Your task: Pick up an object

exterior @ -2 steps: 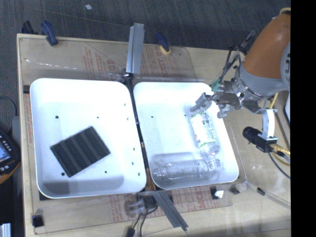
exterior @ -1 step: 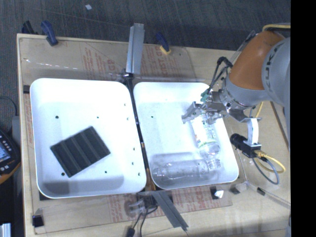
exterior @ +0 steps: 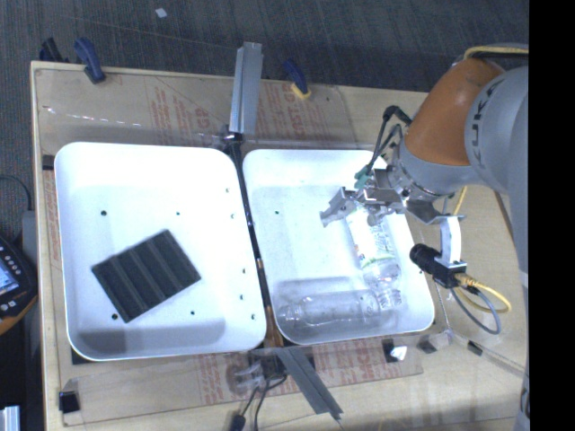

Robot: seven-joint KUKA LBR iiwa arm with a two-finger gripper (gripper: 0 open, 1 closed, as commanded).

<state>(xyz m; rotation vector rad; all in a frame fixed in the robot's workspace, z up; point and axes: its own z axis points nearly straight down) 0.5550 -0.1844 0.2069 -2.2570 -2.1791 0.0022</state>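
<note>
Gripper (exterior: 346, 206) over right bin (exterior: 296, 173), toward its 2 o'clock corner; fingers look spread, nothing seen between them, though glare blurs the tips; arm (exterior: 467, 119) enters from 3 o'clock, cut off at frame edge. Clear bottle (exterior: 375, 259) just at 5 o'clock of gripper, label faint; second clear bottle (exterior: 328, 311) along bin's 6 o'clock wall, outline hard to trace. Left bin (exterior: 135, 173): dark ribbed slab (exterior: 146, 274), toward 7 o'clock.

dark grey carpet floor (exterior: 135, 7), wooden bench (exterior: 54, 106), blue clamps (exterior: 88, 58)
</note>
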